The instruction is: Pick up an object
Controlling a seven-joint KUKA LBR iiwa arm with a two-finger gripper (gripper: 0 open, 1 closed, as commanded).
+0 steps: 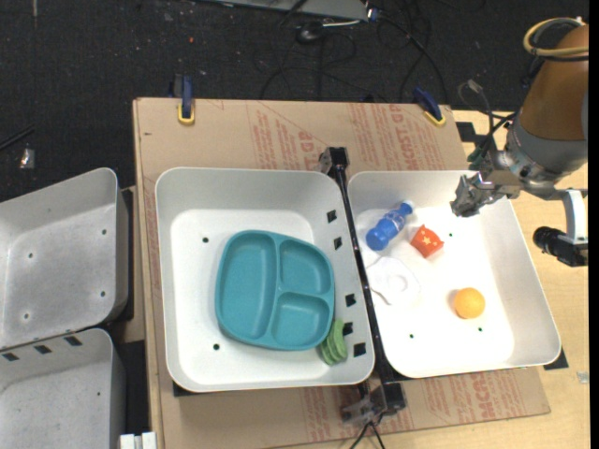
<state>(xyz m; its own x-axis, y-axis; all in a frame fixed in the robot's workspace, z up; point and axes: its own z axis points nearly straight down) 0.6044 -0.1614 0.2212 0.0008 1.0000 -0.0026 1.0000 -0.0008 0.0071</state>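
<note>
**Still Empty-Handed: Gripper Poised at the Right Bin's Far Corner**

Plainly, the pick has not happened yet. The gripper [467, 199] hangs over the far right corner of the right bin [524, 344], reaching in from the right on the grey arm [552, 101] with its orange band. How wide its fingers stand is too dark and small to tell, but nothing shows between them, so I judge the arm to be carrying no object.

Every candidate lies loose on the right bin's floor. A blue bottle [386, 227] lies tilted near the divider, its cap end pointing toward the far wall. Just beside it sits a small red block [427, 241], the thing nearest the gripper though clearly apart from it. An orange ball [468, 303] rests nearer the front, well apart from the others. A white, hard-to-read piece [393, 281] lies against the white floor below the bottle.

The left bin [178, 279] holds a teal divided plate [274, 290] with a green item [332, 344] at its front right edge.

What remains, by my reading, is nearly everything: choosing a target, descending, closing and lifting.
</note>
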